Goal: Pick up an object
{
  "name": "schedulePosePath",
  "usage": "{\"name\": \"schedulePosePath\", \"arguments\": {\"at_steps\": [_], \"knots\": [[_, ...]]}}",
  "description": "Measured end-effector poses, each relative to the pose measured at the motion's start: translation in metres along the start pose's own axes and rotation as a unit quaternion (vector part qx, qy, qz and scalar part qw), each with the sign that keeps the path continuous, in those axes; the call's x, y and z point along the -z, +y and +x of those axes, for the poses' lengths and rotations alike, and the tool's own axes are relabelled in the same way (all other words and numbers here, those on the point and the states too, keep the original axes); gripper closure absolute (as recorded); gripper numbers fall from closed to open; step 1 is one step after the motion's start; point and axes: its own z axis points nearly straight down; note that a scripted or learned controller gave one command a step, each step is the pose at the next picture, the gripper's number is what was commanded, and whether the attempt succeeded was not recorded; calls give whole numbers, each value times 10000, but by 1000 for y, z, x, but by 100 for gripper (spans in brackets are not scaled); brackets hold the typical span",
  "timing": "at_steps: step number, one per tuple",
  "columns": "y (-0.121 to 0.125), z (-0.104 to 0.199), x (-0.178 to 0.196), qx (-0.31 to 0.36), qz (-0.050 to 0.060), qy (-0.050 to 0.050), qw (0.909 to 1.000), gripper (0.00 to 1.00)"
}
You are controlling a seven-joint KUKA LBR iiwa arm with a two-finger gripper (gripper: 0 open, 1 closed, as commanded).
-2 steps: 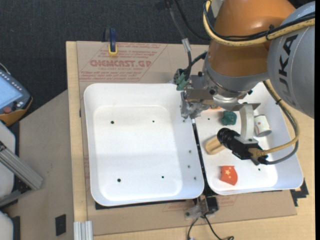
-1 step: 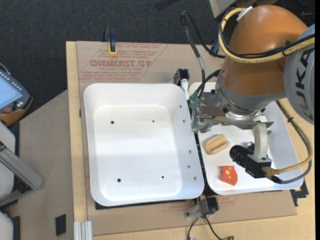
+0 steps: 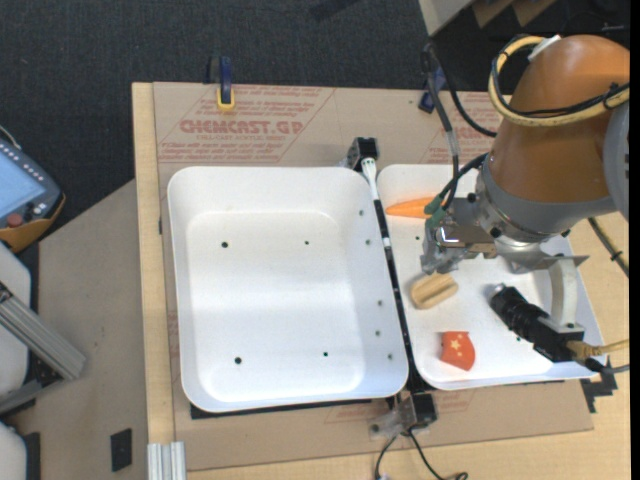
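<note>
Both white bins, the left (image 3: 270, 298) and the right (image 3: 520, 363), look like smooth moulded plastic with a soft sheen. Under them the counter (image 3: 280, 118) is matt brown cardboard-like board printed in red. Inside the right bin, the carrot (image 3: 410, 208) and the red piece (image 3: 457, 350) look glossy plastic, the tan piece (image 3: 434, 290) matt. Above that bin, the arm's orange band (image 3: 560, 78) is glossy, and the claw (image 3: 440, 258) looks like bare metal.

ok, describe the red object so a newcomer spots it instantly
Find the right-hand white bin, under the arm. Along its near edge lies a small red block with a yellow mark on top. It is the only red piece; the tan bread-like piece and the orange carrot lie farther back.
</note>
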Motion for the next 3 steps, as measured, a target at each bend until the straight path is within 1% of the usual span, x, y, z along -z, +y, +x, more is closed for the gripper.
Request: {"name": "schedulePosePath", "arguments": {"at_steps": [1,2,3], "knots": [[1,-37,6,7,-28,-4,10000,100],[0,-1,7,36,-26,3,10000,100],[0,51,21,41,-33,4,10000,100]]}}
